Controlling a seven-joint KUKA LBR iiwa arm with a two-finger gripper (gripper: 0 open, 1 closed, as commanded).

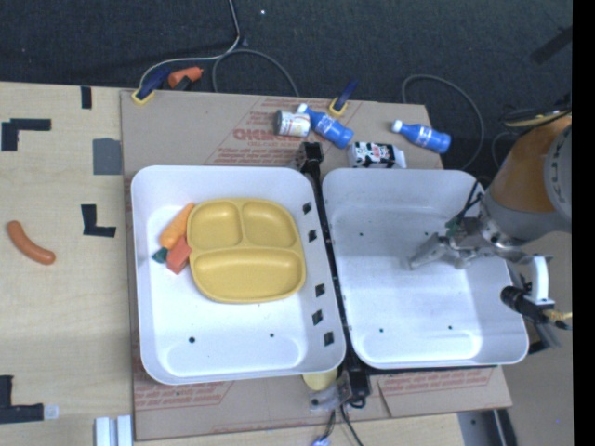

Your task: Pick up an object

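Gripper (429, 252) sits low over the right bin (409, 328), near its right-centre; two grey fingers point left, looks like nothing between them, but can't tell if spread or closed. Arm (530, 179) comes in from the right, orange band above the wrist.

Left bin (228, 360) holds a yellow divided plate (246, 249) with three compartments. An orange carrot-like piece (175, 228) and a small red piece (177, 259) lie touching the plate's left edge, wedged beside it.

Both bins rest side by side on a brown cardboard sheet (186, 128) on a light wood bench (56, 333) with black tape marks. Behind the bins on the cardboard: a small white bottle (293, 122), a blue bottle (332, 129), a black-and-white carton (376, 154), another blue bottle (423, 136). An orange-handled clamp (172, 79) grips the cardboard's back left corner. A sausage-shaped toy (31, 242) lies on the bench, well left of the bins. Dark carpet (372, 26) behind the bench, cables running across it.
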